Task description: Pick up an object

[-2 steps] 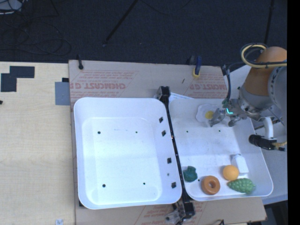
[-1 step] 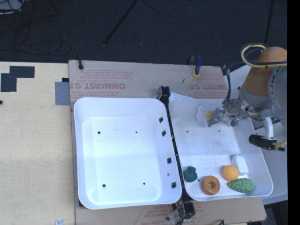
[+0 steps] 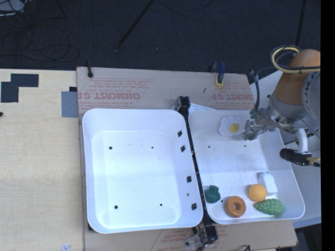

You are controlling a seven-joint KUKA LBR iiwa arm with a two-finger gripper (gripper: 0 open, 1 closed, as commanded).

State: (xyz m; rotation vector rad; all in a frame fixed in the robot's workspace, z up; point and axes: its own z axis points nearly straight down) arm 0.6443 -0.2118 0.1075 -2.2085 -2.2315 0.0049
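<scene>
While the surface [image 3: 42, 156] shows pale wood under cardboard, I see the pincer [image 3: 250, 131] beside a fried egg toy [image 3: 231, 126]; grip state unclear.

We cannot tell how the gripper [image 3: 250, 132] fingers stand — they blur against the right bin [image 3: 238, 161] at the frame's right. The arm [image 3: 298, 88] is cut off by the right edge.

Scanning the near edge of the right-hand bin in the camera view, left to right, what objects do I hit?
Dark green lumpy toy → brown ring doughnut → round orange fruit → bumpy light green bunch, all in the right white bin.
</scene>
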